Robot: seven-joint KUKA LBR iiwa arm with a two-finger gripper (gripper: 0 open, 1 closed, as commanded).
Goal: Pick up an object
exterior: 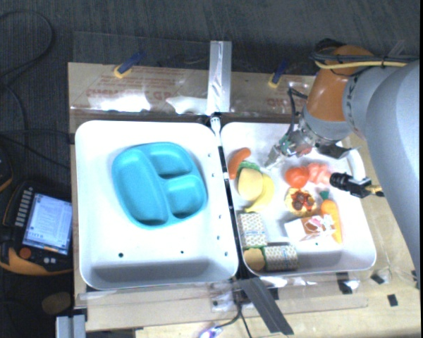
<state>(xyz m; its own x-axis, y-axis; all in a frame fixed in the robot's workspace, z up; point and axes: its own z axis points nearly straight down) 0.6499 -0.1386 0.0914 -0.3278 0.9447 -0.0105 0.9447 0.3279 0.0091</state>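
You look down on a dark grey carpeted floor (197, 13) that surrounds the bench (92, 76) on every side you can see. The bench top is pale brown board, and a clear plastic sheet (155, 94) lies over its 12 o'clock edge, held by blue-and-yellow clamps (129, 63) at 11 and 1 o'clock. A metal strip (219, 76) stands at 12 o'clock. At 9 o'clock black cables (14, 83) loop across the carpet. At 8 o'clock a pendant (39, 224) with a lit screen rests on the floor, orange at its rim. Light is even and soft, with little shadow.
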